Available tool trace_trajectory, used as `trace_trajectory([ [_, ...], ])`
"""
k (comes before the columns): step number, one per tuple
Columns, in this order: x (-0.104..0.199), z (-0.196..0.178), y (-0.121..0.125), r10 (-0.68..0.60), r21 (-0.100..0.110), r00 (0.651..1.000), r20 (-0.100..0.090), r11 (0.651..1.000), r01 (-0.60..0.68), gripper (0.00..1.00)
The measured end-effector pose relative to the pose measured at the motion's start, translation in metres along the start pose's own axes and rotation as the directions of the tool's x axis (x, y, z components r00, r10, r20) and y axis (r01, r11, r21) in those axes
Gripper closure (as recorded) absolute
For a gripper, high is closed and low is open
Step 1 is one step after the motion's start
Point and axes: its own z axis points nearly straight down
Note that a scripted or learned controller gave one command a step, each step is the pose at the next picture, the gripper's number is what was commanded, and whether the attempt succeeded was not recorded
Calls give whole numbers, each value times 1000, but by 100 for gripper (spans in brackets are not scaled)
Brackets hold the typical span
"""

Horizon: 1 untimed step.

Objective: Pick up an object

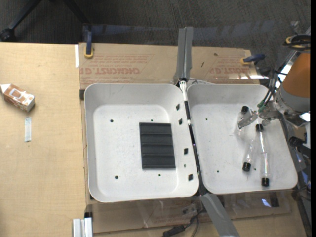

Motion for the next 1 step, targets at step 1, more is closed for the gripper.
trace_trajectory([
  [1,-12,27,47,-56,18,998,0,998,56,0],
])
